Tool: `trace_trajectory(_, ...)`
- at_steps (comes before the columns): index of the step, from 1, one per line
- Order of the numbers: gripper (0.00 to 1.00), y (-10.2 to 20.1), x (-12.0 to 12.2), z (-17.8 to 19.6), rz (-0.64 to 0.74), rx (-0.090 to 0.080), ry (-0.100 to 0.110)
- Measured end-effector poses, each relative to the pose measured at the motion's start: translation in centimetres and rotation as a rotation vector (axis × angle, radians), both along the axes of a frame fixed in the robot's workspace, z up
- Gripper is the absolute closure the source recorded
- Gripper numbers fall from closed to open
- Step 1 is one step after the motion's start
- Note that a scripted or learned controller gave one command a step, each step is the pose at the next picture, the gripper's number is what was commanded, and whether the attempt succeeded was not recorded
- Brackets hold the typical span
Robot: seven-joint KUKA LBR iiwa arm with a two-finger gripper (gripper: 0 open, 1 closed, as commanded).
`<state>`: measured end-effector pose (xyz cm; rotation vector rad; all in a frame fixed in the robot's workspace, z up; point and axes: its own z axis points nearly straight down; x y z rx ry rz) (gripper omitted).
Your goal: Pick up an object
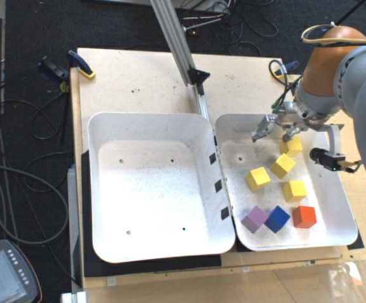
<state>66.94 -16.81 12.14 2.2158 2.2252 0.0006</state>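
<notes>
My gripper (274, 134) hangs over the back of the right bin (334, 232), open, with nothing between its fingers. One fingertip (257, 135) points left and the other (289, 133) sits just above a yellow block (292, 146). Three more yellow blocks lie further forward: one (283, 165) close behind the first, one (257, 178) to the left, one (295, 189) to the right. Along the front of the bin sit a purple block (254, 219), a blue block (277, 218) and a red block (304, 216).
The left bin (107, 137) stands beside the right one, their walls meeting at a ridge (218, 169). A slanted metal bar (173, 33) crosses the bench at the back. The arm's grey and orange body (341, 62) looms at the right.
</notes>
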Motion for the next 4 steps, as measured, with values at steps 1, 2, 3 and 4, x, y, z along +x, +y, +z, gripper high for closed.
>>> trace_trajectory(1,1.0,0.0,0.1,1.3,0.0,-0.001,-0.003)
trace_trajectory(2,1.0,0.9,0.7,6.6,-0.001,-0.001,-0.006)
trace_trajectory(3,1.0,0.9,0.8,8.6,-0.002,0.0,-0.003)
trace_trajectory(4,1.0,6.4,-0.9,9.0,0.003,0.003,0.001)
